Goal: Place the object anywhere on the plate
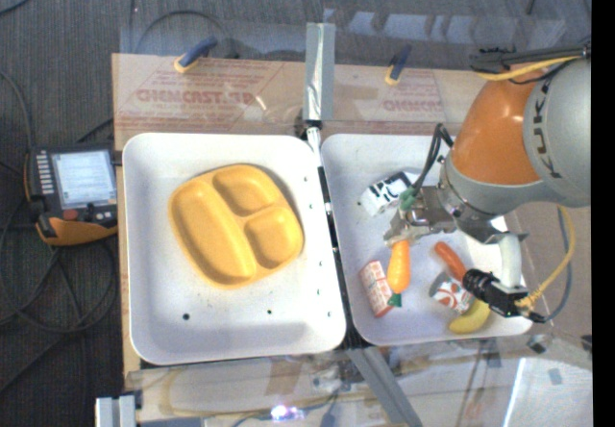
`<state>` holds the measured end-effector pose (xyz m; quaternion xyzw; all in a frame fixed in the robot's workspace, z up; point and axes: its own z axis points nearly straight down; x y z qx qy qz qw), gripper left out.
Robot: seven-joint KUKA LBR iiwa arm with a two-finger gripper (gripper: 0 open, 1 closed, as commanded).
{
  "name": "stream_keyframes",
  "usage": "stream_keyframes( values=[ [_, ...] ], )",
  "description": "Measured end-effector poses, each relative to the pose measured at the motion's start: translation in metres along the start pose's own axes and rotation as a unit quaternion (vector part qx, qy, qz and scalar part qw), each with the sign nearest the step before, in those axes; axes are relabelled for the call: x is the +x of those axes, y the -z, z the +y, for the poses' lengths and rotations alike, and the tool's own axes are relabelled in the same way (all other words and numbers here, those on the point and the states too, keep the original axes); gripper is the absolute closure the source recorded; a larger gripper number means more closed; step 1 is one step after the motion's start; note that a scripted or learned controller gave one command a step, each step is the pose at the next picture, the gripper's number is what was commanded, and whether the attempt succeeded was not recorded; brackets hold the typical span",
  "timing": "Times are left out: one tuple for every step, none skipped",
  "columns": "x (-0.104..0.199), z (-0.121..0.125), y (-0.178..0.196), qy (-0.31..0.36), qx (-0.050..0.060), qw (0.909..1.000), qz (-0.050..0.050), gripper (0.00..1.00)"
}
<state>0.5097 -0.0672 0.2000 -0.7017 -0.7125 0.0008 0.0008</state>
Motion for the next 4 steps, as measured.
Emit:
stream_keyframes(
  values=[
    [0.059,0.054,-0.015,0.014,0.001,0.9999,-0.001,1.00],
    [0.102,0.076,-0.018,-0.036,0.001,0.9994,-0.001,1.00],
    [0.168,0.085,-0.009,-0.001,0.001,1.0000,-0.002,1.00],
    [0.168,0.086,-0.009,-0.001,0.001,1.0000,-0.002,0.00]
  ],
)
